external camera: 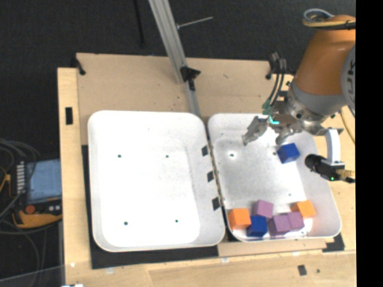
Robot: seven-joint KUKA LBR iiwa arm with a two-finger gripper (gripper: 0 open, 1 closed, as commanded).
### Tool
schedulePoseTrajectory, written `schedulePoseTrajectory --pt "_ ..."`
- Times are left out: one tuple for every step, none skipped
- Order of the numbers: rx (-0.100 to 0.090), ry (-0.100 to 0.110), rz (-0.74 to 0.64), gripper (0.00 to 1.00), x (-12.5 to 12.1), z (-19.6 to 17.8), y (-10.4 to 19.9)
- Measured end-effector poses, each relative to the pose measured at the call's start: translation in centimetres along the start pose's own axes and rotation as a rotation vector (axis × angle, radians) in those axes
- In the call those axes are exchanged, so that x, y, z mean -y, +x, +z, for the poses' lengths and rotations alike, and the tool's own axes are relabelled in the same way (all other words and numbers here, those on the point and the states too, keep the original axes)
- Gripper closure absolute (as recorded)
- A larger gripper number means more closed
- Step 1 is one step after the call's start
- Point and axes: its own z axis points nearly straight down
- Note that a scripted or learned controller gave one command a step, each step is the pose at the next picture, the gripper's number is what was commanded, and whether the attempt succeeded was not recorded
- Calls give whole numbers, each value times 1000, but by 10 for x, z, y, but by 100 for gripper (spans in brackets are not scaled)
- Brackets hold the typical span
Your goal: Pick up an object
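Note:
My gripper hangs over the back part of the right bin, its two fingers spread open with nothing between them. A blue cube lies on the bin floor just in front of and to the right of the right finger, close to it but not between the fingers. Along the bin's front edge sits a cluster of blocks: an orange cube, a blue cube, purple cubes and another orange cube.
The left bin lies beside the right one, with small clips along the shared rim. A slanted metal pole comes down to the back of the bins. A black fitting sticks out at the right bin's right side.

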Motion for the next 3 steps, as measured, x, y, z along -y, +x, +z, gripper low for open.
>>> schedulePoseTrajectory --pt "2 6 2 0 -2 59 -9" --pt "2 5 2 0 0 102 -13" --pt "1 6 2 0 8 151 -21"
